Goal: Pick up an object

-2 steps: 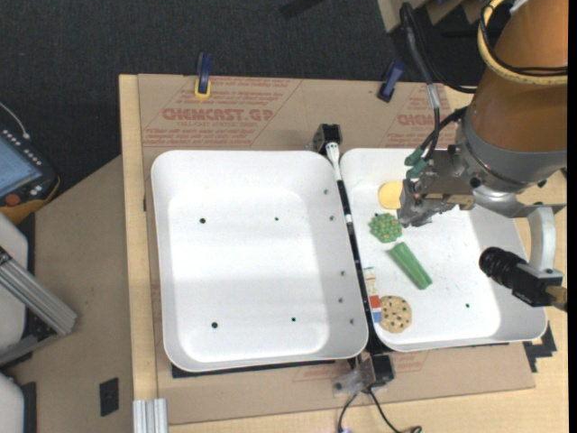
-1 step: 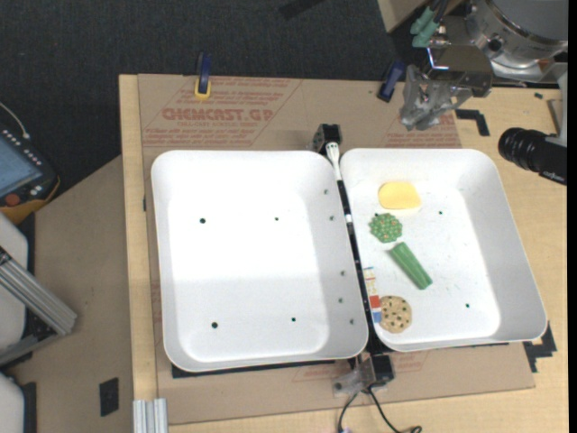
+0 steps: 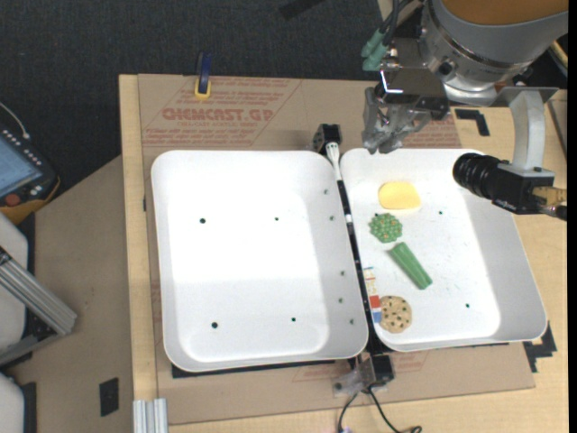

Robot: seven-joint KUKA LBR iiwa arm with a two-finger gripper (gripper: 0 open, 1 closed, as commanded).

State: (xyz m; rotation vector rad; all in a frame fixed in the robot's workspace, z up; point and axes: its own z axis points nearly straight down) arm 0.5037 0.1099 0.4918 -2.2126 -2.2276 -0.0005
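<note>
Four small objects are lying in the right-hand bin, all toward its left half; a pale yellow, rounded piece is sitting farthest back; just in front of it, a bumpy green, roughly round piece is resting flat; a long green stick is lying close beside that, slanting toward the near right; a tan, dark-speckled cookie is lying flat near the bin's front left corner, apart from the stick.
</note>
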